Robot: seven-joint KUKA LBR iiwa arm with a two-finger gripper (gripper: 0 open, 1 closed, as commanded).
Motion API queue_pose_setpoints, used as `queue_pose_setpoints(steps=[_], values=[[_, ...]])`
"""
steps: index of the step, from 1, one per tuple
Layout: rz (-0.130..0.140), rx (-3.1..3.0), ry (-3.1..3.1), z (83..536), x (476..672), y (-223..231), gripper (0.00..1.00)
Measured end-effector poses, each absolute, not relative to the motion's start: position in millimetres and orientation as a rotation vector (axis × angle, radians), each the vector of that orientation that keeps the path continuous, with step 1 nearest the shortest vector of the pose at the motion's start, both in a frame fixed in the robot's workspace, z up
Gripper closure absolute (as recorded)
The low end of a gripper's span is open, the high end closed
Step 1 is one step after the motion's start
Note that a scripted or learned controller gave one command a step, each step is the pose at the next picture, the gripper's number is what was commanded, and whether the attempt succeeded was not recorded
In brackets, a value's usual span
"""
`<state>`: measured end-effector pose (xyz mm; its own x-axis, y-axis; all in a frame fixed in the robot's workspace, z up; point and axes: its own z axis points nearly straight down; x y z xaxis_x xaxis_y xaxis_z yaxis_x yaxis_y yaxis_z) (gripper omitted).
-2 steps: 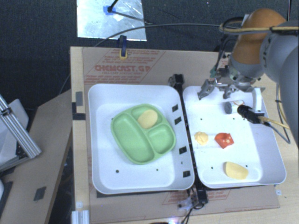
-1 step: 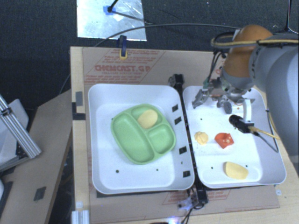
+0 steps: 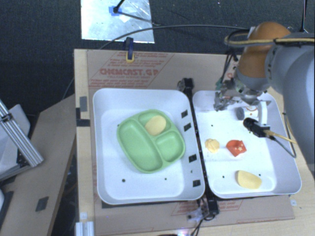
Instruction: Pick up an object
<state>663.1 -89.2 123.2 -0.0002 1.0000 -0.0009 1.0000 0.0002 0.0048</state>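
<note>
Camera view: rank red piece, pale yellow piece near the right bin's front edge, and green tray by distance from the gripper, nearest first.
From the gripper, at the back of the right bin:
1. red piece, middle of the right bin.
2. pale yellow piece, front of the right bin.
3. green tray, left bin; roughly level with the pale yellow piece, too close to call.

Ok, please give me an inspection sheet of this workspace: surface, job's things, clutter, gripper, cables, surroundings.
Surface: two white bins, left bin and right bin, on a board.
Job's things: green tray with a yellow piece in the left bin; small yellow item, red item, yellow slice in the right bin.
Clutter: nothing seen.
Gripper: gripper over the right bin's far edge, holding nothing visible.
Cables: black cable behind the bins.
Surroundings: dark floor, foil sheet.
</note>
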Motion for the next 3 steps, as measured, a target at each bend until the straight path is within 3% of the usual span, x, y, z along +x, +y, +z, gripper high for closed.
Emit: queue_pose_setpoints(steps=[2,3], values=[[0.008,2.212,2.222,238.4,663.9,-84.1,1.00],[0.002,2.213,2.230,234.3,658.9,-41.1,1.00]])
